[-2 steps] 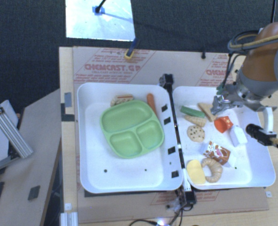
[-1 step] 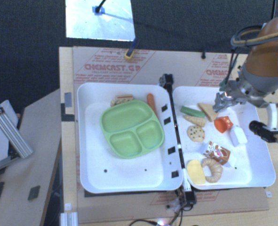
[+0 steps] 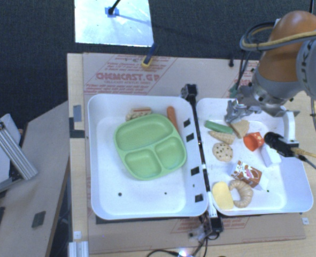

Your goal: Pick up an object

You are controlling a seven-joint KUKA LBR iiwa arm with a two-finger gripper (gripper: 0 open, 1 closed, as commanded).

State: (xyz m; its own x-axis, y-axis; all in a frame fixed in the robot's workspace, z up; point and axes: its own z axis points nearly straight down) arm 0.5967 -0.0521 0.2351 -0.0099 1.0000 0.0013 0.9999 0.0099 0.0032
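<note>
My gripper (image 3: 236, 113) hangs low over the back of the right bin (image 3: 299, 197), just above a green pea pod (image 3: 217, 126) and a tan bread wedge (image 3: 240, 127). A pale ridged biscuit (image 3: 221, 137) and a chocolate-chip cookie (image 3: 222, 152) lie in front of the pod. To the right are an orange-red piece (image 3: 253, 141) and a white block (image 3: 268, 157). Nearer the front lie a red-and-white wrapped snack (image 3: 247, 173), a croissant (image 3: 243, 192) and a yellow piece (image 3: 222, 195). I see nothing held in the gripper.
The left bin (image 3: 101, 197) holds a green divided tray (image 3: 149, 145), with a sausage (image 3: 172, 116) and a slice of toast (image 3: 138, 113) behind it. A black-clipped divider (image 3: 197, 143) separates the bins. The grey and orange arm (image 3: 286, 52) looms over the right bin's back corner.
</note>
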